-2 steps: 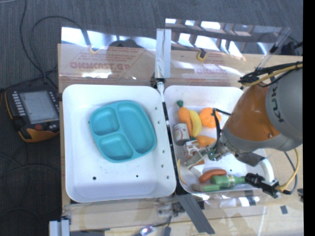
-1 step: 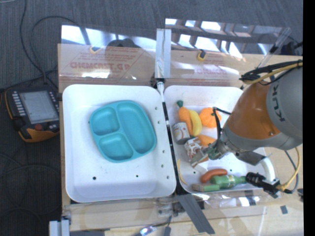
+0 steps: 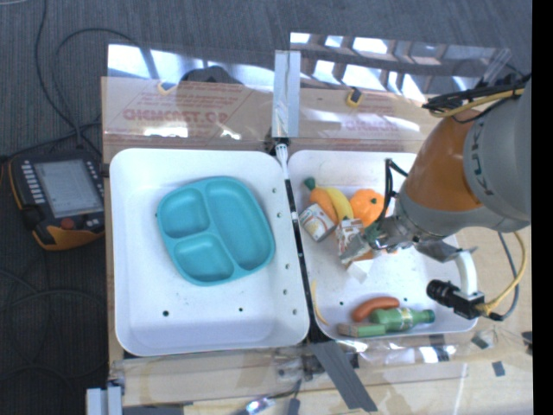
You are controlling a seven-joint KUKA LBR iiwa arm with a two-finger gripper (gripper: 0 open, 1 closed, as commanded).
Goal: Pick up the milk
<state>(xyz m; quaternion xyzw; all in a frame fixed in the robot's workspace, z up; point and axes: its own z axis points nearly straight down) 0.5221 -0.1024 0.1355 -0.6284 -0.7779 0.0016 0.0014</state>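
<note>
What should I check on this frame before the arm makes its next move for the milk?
1. Milk carton in the right bin: ok.
2. Gripper beside the carton: ok.
3. Carton between the jaws: cannot tell.
4. Carton upright: cannot tell, looks tilted.
5. Space around the carton: not ok; can, banana and orange crowd it.
6. Blue tray in the left bin, away from the arm: ok.
</note>
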